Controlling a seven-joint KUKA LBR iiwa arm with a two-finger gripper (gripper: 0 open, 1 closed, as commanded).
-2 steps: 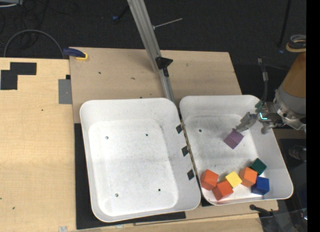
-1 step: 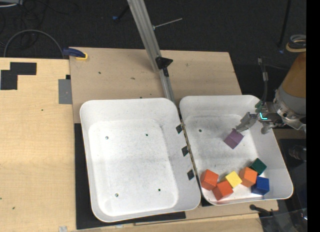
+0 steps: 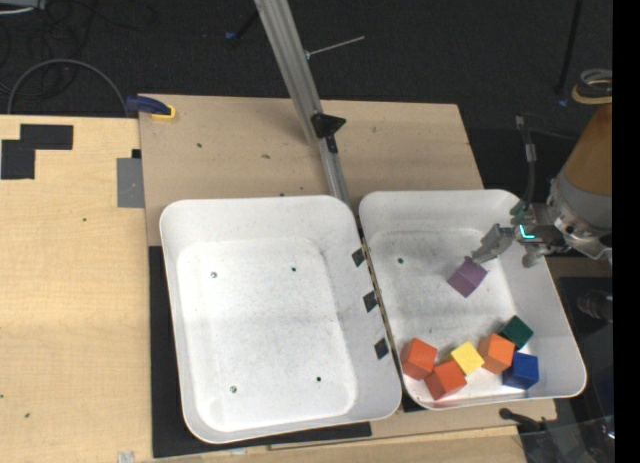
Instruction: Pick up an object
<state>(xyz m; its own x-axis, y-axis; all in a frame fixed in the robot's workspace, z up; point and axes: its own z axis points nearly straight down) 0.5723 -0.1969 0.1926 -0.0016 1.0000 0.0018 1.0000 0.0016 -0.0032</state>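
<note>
Gripper (image 3: 507, 243) hangs over the right white bin (image 3: 440, 206), fingers seemingly spread, nothing between them. At its seven o'clock, just beside one fingertip, a small purple block (image 3: 466, 277) lies tilted, probably the target. Other coloured blocks (image 3: 470, 359) cluster at six o'clock.

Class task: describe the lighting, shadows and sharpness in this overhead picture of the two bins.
Camera view: both white bins are brightly and evenly lit, the floor behind dark; the purple block and clustered blocks cast soft, faint shadows; the hand looks slightly blurred; a small teal light glows beside it.
</note>
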